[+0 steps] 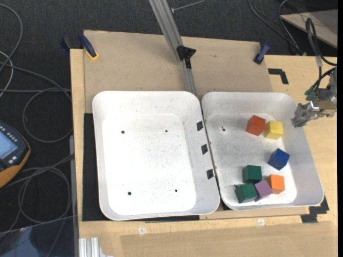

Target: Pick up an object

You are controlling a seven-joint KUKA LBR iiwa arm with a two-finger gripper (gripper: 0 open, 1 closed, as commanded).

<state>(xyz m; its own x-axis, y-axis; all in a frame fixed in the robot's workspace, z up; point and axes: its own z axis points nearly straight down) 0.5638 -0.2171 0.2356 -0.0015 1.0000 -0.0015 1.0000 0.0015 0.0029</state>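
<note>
The claw sits at the right edge of the camera view, just over the upper right rim of the right bin, and nothing can be seen gripped in it; whether it is apart or together I cannot tell, as it is small and blurred there. Nearest to it, inside the same bin, a yellow cube lies touching or just beside an orange-red cube on its left. Lower down, a blue cube lies alone near the right wall. Below that a cluster gathers at the bin's lower right: a small orange cube, a purple cube against its left side, a dark green cube above the purple one and a second dark green cube at the lower left of the group. The left bin lies alongside, its speckled white floor marked by four dark dots. Both bins rest on a wooden bench, with a metal rail slanting across its top edge and blue clamps at its back corners.
</note>
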